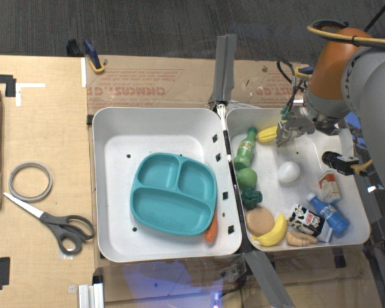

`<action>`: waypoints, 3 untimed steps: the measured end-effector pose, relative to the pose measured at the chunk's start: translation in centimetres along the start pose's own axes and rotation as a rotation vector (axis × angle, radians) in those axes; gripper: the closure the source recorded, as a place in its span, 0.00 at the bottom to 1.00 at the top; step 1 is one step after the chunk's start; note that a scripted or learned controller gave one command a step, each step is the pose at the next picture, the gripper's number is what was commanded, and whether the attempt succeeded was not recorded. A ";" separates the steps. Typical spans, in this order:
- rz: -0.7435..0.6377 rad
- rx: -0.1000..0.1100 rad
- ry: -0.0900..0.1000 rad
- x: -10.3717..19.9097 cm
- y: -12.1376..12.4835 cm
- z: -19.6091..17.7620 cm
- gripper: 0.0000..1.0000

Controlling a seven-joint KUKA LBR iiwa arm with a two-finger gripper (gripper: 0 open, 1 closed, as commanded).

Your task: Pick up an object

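Claw of mine hung low at the far end of the right bin; whether it was spread or pressed together I could not tell. It sat just beside a small yellow piece, my likeliest target. I judged it might slip aside against the green bottle. I counted two bins, one teal tray, one white ball, one banana.

Grey arm with orange band enters at the frame's upper right. Gripper points downward, wrist bent left.
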State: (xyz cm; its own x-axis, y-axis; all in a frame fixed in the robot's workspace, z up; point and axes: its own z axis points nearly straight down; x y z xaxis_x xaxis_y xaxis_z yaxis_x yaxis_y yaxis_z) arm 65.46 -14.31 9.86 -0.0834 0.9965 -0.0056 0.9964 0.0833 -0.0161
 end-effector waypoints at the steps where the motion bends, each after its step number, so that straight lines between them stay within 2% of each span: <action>1: 0.000 -0.001 0.000 0.0 0.0 0.0 0.00; 2: 0.111 -0.003 0.007 4.5 0.5 0.9 0.00; 3: 0.108 0.004 0.004 4.3 0.3 0.0 1.00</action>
State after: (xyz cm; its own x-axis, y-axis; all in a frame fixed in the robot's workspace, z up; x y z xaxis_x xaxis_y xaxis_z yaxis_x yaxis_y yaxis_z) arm 65.45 -9.98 9.82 0.0248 0.9997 -0.0033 0.9995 -0.0249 -0.0196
